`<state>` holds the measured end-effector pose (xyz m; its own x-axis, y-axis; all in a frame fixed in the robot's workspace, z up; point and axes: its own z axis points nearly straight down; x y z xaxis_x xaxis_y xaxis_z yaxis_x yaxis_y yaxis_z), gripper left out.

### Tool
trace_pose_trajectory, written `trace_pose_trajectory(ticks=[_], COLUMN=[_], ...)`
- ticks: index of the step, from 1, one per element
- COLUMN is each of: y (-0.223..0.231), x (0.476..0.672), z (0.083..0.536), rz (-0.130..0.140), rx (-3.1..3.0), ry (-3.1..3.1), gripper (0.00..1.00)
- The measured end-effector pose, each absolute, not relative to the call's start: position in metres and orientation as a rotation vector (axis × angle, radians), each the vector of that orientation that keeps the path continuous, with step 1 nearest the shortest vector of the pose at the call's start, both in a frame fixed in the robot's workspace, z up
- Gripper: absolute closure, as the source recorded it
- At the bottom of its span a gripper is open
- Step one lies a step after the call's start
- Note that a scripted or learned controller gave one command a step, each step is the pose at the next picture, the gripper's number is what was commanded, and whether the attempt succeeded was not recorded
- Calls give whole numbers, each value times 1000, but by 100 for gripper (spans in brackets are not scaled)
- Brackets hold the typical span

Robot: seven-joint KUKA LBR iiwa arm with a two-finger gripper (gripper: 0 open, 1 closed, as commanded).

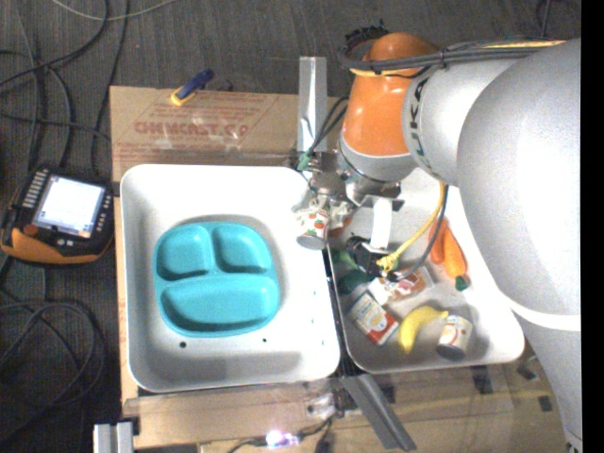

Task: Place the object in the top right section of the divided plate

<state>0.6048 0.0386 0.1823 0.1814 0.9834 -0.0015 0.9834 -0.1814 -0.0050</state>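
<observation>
Above the seam between the two bins, the arm (472, 130) comes in from the right, its orange band (382, 111) over the wrist, and the fingers (326, 210) sit at the right rim of the left bin (132, 206). Between them is a small white cup (314, 223) with red and green print, tilted and lifted over that rim, so the fingers are closed narrowly on it. Lying in the middle of the left bin is the blue divided plate (219, 277), with two small sections along the top and one long section below; the top right section (240, 248) lies well to the left of the cup. Inside the right bin (500, 347), partly under the arm, are a carrot (453, 253) by the right side, a banana (417, 327) near the bottom, a small can (453, 336) just beside it, a white and red carton (376, 315) to the banana's left, and a dark green thing (351, 270) near the left wall. On the floor to the left rests a handheld screen (62, 211) with an orange casing. Behind the bins lies a cardboard sheet (203, 125) with a blue and yellow item (191, 86) at its upper edge.
</observation>
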Motion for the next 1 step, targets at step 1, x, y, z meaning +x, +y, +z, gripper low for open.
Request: trace_pose_trajectory(ticks=[1], y=[107], x=[653], z=[193], rz=[4], rx=[-2044], ry=[-2384], gripper=[100])
